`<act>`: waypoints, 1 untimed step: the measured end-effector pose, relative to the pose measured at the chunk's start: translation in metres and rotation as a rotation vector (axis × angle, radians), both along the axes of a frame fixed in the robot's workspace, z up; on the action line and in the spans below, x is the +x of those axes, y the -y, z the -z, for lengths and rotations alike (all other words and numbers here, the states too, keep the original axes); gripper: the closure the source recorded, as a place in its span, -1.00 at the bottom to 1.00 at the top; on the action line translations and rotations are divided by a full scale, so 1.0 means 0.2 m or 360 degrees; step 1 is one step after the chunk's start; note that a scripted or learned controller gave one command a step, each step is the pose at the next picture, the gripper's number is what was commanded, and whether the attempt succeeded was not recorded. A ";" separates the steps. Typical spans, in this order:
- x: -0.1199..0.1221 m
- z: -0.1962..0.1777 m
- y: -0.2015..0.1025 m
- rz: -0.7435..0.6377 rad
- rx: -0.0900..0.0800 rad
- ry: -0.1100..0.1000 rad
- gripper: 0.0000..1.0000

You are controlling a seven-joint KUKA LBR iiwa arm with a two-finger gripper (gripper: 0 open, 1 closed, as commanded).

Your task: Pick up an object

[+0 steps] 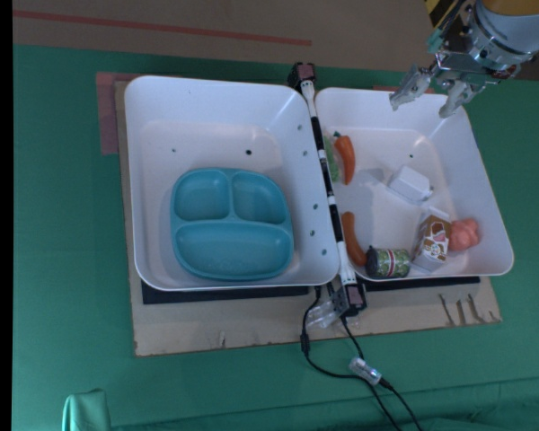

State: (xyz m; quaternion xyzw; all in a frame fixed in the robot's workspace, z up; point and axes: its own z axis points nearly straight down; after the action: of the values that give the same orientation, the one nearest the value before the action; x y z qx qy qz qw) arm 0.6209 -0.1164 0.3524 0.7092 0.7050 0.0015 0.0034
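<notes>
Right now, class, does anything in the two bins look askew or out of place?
The can in the right bin lies on its side at the front wall, and the small carton beside it leans tilted. The teal plate sits flat in the left bin.

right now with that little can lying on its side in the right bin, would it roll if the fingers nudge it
Probably. The can lies on its side, so a sideways push would likely roll it. It sits near the bin's front wall, with the small carton close on its right, so either may stop it soon. Its round body could slip from a grip.
</notes>
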 end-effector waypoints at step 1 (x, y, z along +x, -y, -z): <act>0.39 -0.05 0.21 0.0002 -0.0010 0.0009 -1.00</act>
State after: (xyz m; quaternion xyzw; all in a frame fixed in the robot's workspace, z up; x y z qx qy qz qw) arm 0.6984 -0.1575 0.3620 0.7097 0.7044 0.0013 0.0076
